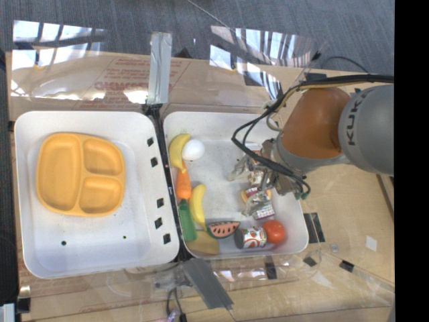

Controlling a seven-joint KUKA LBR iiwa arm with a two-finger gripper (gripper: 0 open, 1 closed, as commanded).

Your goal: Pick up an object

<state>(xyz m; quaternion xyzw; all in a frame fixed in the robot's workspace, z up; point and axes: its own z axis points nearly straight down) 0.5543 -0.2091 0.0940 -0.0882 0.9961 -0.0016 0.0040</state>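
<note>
Claw [258, 180] lowered into right bin [221, 123] among small cans [257, 194]; finger state cannot be told. No object is seen gripped; pickup is judged not yet done.

Left of the jaws, the right bin's [221, 129] middle floor lies bare. Beyond that, bananas [179, 149], an egg [193, 150] and a carrot [184, 185] line its far wall, while a can [251, 239], tomato [273, 232] and watermelon slice [223, 229] crowd the near edge below.
</note>
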